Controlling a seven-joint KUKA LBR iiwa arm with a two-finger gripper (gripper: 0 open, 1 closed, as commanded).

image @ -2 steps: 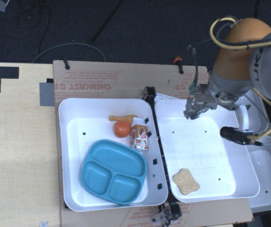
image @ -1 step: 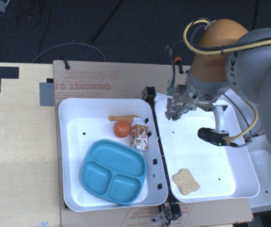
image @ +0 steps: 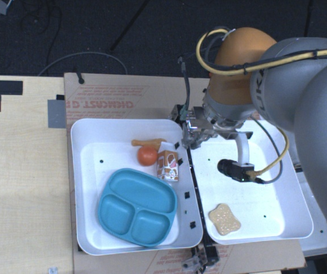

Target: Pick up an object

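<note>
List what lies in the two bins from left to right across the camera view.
By left edge: blue divided plate → red ball → small carton → pale biscuit. The first three lie in the left bin, and the biscuit lies in the right bin.

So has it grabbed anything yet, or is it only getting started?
Done: nothing looks picked up. The blue plate, red ball, orange stick and small carton all lie in the left bin, and the tan cracker lies in the right bin. In hand: the gripper is at the far end of the wall between the bins, with nothing seen in it. Left: grasping and lifting one item.
</note>
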